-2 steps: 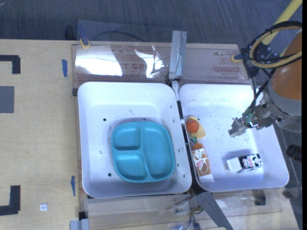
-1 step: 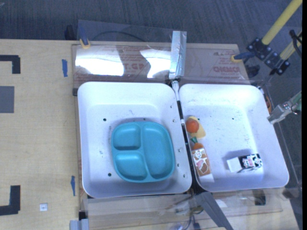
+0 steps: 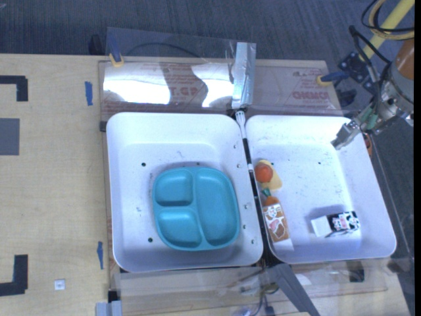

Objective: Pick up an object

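In the right bin (image 3: 309, 143), an orange and yellow toy (image 3: 265, 174) lies against the left wall. Just below it rests a small carton with a red and brown label (image 3: 276, 221). A white box with a black and white cow print (image 3: 335, 224) sits near the bin's front right. My gripper (image 3: 346, 134) hangs at the right bin's far right edge, well away from all three objects, with nothing visible between its fingers.
The left bin (image 3: 131, 143) holds a teal divided plate (image 3: 195, 207). A clear panel with a taped seam (image 3: 242, 74) stands behind both bins. Yellow cables (image 3: 388, 15) loop at the upper right beside the arm.
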Motion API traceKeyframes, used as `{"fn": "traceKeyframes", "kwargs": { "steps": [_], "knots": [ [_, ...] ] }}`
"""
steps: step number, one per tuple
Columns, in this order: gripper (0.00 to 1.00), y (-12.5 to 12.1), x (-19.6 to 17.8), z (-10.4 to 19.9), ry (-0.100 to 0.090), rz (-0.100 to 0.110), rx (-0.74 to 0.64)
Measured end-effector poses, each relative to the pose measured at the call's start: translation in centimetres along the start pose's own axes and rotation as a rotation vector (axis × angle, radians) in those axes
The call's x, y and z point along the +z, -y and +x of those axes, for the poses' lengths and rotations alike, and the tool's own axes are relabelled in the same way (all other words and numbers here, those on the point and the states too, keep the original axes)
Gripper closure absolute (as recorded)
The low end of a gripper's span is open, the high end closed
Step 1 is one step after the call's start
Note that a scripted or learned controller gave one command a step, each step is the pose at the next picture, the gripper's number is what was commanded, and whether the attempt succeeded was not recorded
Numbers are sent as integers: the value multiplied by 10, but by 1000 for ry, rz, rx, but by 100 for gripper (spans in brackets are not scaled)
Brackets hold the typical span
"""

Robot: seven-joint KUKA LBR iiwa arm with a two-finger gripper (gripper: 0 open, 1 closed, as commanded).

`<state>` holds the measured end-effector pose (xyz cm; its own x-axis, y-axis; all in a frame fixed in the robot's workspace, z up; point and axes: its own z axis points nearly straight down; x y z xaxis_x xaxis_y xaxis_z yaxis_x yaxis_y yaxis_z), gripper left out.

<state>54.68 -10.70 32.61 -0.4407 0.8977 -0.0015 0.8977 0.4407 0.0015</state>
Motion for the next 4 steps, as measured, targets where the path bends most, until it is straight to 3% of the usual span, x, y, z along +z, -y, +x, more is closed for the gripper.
{"fn": "traceKeyframes", "kwargs": {
  "steps": [1, 2, 3, 4],
  "knots": [
    [100, -58, -50, 9, 4, -6, -227],
    [100, -98, -54, -2, 2, -3, -233],
    [100, -116, -35, -16, 4, -4, -442],
    [100, -82, 11, 2, -2, 1, -287]
  ]
}}
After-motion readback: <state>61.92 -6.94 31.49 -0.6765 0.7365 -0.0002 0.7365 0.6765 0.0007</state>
